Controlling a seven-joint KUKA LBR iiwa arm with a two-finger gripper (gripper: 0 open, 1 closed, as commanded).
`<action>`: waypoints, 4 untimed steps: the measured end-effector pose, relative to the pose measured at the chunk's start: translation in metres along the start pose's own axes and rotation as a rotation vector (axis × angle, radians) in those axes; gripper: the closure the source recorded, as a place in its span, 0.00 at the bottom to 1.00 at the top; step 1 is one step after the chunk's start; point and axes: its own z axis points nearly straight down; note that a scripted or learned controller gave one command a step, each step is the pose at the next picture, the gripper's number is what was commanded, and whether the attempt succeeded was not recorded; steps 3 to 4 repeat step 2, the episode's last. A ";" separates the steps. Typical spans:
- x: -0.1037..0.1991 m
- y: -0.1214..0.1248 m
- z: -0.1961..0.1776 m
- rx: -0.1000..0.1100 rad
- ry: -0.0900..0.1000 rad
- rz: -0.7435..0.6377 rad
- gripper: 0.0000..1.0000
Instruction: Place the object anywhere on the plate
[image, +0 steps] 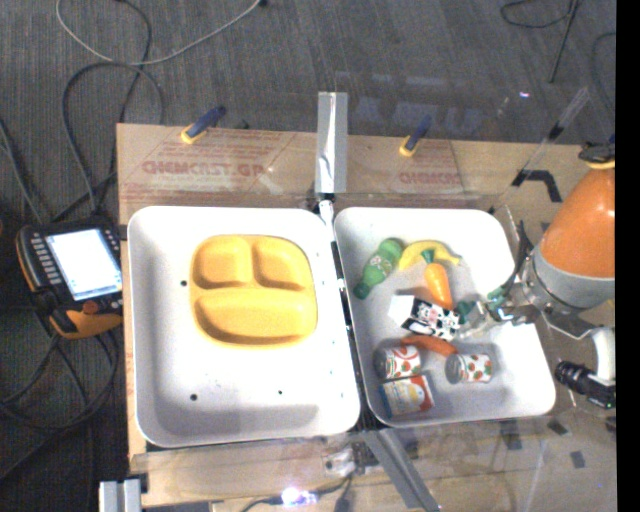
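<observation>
Two fingers (494, 304) hang low over the right bin (520, 400), at its right-hand side, and we cannot tell whether they are open or closed; nothing shows between them. Just beside them, to the left, lies a small black-and-white carton (428, 318), which we judge the likeliest object. It sits in the right bin, well apart from the yellow plate (255, 290) in the left bin (240, 400).

Our main worry is crowding. A carrot (437, 282) touches the carton from above and a red pepper (432, 345) lies right below it, with two cans (470, 368) (400, 362) near that. A close here could catch two things at once, or nudge the carton aside and come up with nothing.

Further out, a banana (430, 253) and a green bottle (378, 267) lie against the carrot, so a push may shift the whole cluster.

Carrying is the second risk: a carton pinched at one corner could slip while crossing the raised rims between the bins and land beside the plate. The plate's ridged compartments could also let a light thing tip or slide on release.
</observation>
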 end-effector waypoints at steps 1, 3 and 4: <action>0.028 -0.012 -0.013 -0.001 0.000 -0.309 1.00; 0.011 0.076 -0.005 -0.003 -0.004 -0.514 1.00; 0.011 0.076 -0.005 -0.003 -0.004 -0.514 1.00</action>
